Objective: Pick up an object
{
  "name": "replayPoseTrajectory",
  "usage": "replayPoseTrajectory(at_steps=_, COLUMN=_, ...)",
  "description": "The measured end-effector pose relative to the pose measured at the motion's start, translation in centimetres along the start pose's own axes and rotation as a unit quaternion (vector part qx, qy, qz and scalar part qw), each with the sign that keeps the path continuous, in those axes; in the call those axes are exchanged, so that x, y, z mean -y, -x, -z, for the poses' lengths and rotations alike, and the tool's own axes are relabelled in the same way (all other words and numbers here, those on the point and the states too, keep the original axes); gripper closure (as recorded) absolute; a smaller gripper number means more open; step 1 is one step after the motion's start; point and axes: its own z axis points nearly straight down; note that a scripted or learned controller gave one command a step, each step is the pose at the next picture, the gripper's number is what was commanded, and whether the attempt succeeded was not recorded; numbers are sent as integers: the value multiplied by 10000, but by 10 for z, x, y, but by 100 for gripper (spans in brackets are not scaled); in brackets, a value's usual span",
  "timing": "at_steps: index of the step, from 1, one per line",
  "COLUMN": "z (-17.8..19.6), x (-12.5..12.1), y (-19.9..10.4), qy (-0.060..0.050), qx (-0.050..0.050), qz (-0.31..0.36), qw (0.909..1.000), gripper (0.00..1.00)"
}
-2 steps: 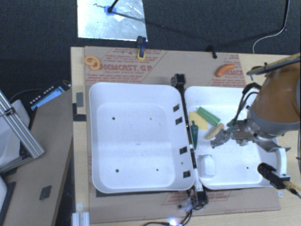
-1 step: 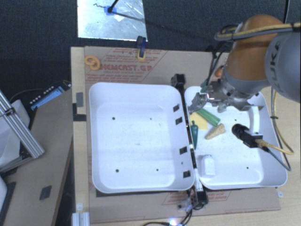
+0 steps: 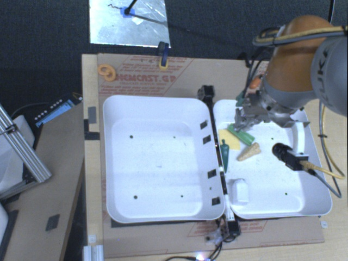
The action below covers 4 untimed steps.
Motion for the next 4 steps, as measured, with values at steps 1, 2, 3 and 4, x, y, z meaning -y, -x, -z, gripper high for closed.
replayPoseTrajectory(at_steps=1, z=184, x=-59, y=31, qy=93, qx=20, qz=-5, qw=10000, gripper=100)
replayPoseTrajectory(at_steps=2, z=286, x=-65, y=57, qy=53, qx=17, qz=-27, qw=10000, gripper=100)
replayPoseTrajectory(at_steps=3, z=86, x=5, y=17, qy=-116, qx=-10, qz=-14, qw=9999, gripper=100)
replayPoseTrajectory(at_steps=4, z=176, x=-8, y=43, qy=34, qx=12, qz=-29, qw=10000, gripper=100)
